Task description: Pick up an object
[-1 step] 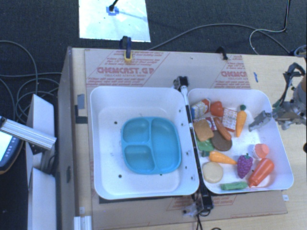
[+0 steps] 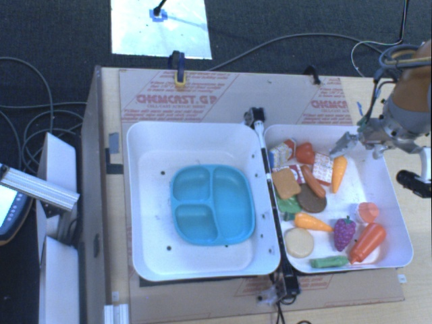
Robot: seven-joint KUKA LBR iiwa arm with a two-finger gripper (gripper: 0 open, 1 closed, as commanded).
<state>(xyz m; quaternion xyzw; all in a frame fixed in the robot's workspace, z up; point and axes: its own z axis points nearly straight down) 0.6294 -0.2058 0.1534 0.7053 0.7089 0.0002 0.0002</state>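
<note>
The right bin (image 2: 395, 201) holds several toy foods. Among them are an orange carrot (image 2: 339, 171), a red tomato (image 2: 304, 152), a white and red packet (image 2: 322, 168), a bread slice (image 2: 285, 183), a brown patty (image 2: 312, 199) and purple grapes (image 2: 344, 231). My gripper (image 2: 361, 147) hangs over the bin's far right part, just above and right of the orange carrot. Its fingers (image 2: 344, 142) are spread open with nothing between them.
The left bin (image 2: 145, 181) bears a blue divided plate (image 2: 212, 204). A second carrot (image 2: 312, 222), a cream disc (image 2: 300, 243), a green bean pod (image 2: 329, 262) and a large red-orange carrot (image 2: 366, 241) lie toward the right bin's front. A black clamp (image 2: 255, 119) sits between the bins.
</note>
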